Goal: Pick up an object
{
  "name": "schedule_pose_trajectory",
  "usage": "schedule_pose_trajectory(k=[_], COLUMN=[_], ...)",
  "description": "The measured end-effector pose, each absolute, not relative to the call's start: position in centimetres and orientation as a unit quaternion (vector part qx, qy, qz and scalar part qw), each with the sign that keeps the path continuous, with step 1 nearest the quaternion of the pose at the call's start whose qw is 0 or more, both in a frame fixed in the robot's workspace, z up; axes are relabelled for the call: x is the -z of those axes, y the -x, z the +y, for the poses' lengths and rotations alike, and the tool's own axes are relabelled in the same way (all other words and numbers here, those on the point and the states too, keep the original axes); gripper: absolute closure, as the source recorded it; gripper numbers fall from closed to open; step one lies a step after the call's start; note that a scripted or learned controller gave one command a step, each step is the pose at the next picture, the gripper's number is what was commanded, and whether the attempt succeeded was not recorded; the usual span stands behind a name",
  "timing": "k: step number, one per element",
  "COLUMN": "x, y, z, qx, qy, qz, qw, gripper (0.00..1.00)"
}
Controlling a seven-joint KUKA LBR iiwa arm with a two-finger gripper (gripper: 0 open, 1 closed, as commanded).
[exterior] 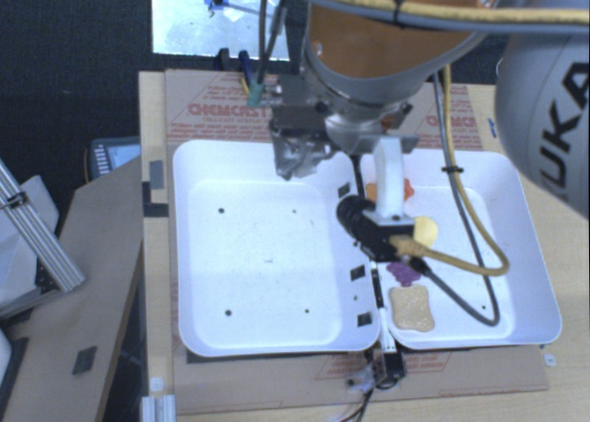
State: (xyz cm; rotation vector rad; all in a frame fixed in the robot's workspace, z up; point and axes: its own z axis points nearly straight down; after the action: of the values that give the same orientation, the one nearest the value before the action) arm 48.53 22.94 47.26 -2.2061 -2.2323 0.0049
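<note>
Tool (300, 155): was positioned over the left bin's (258, 259) far right corner; its state could not be told.
Objects: toast slice (412, 308), purple piece (401, 273) and yellow piece (425, 229) were seen in the right bin (518, 259).

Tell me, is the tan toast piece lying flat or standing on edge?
Lying flat: the toast piece shows its broad tan face upward on the floor of the right bin, near the front.

bread slice (411, 308): right bin (516, 217), front-left | claw (297, 160): above left bin (249, 254), back-right
</note>
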Motion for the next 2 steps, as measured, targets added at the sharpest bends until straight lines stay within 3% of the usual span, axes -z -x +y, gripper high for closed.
schedule_pose_trajectory(k=[1,2], x=[-47.7,-48.8], y=[-48.6,-48.7], z=[22.4,22.5], qx=[0.0008,0.0022], qy=[0.706,0.705], qz=[-0.708,-0.709], qw=[0.000,0.000], gripper=[0.00,1.00])
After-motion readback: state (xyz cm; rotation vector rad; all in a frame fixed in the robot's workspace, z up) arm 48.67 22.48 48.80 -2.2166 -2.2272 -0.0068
